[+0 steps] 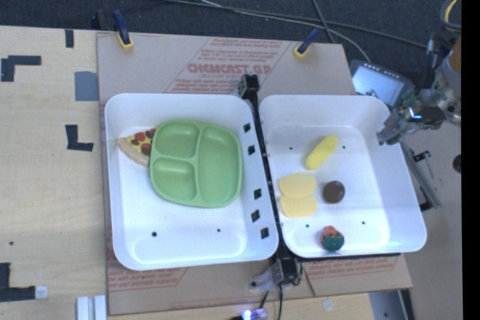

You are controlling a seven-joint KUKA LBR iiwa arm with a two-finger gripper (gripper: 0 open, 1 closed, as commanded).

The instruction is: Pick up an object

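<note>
Camera view: arm [442, 97] (grey) beside right bin [390, 183].

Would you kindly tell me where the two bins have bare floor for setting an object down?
Left bin: a wide bare strip along the near wall, below the green divided plate. Right bin: bare floor near the far wall above the yellow corn cob, and right of the brown ball. Crowded: the right bin's near-left corner, around the yellow slices.
</note>
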